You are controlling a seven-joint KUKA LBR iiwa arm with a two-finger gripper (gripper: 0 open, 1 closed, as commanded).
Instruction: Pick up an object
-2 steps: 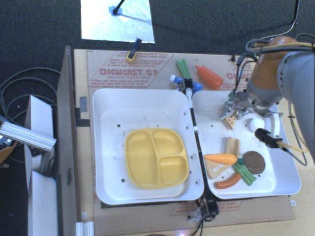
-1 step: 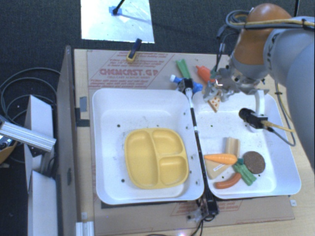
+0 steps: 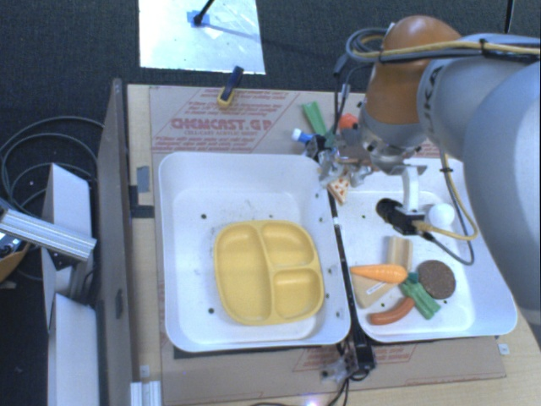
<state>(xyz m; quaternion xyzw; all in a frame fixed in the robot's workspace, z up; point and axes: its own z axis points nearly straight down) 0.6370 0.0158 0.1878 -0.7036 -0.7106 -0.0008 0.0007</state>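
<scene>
the big grey arm (image 3: 473, 100) is reaching in from the right, and its tool (image 3: 341, 169) is hanging over the back end of the wall where the two white bins are meeting. i cannot tell if the tool is open or closed. a small slice (image 3: 339, 190), tan and orange like a bit of pizza, is sitting right under the tool, at the edge of the right bin (image 3: 482, 311). i cannot tell if the tool is gripping it or just touching it.

a yellow plate (image 3: 269, 271) with three parts is lying flat in the middle of the left bin (image 3: 182, 227).

in the right bin, a white ball (image 3: 440, 216) is sitting near the back. nearer the front, a carrot (image 3: 380, 272) is lying across a tan wedge (image 3: 368, 290). a brown round cookie (image 3: 437, 279) is sitting to the right of the carrot, and a green stick (image 3: 420, 299) is lying just beside both of them. a red sausage (image 3: 391, 312) is lying at the front, close to the green stick.

behind the bins, a green thing (image 3: 314, 118) is lying on the counter (image 3: 211, 125).
</scene>
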